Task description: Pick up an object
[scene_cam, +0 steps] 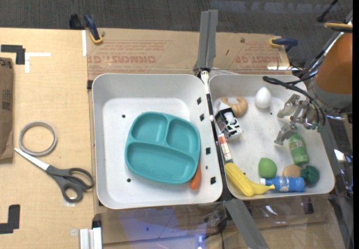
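End effector [287, 125] hovers in the right bin [247, 82], just above the green bottle [298, 150]. Fingers look spread wide, nothing between them.

A teal plate [162, 148] is showing in a white bin [106, 96]; a yellow corn cob [240, 179], green lime [267, 166], white egg [262, 97].

Scissors [63, 176] and tape roll [37, 138] on the bench, brown bag [5, 109] at left edge

glossy teal plastic tray [162, 148], smooth white plastic bins [106, 96], metal-bladed scissors [56, 174]
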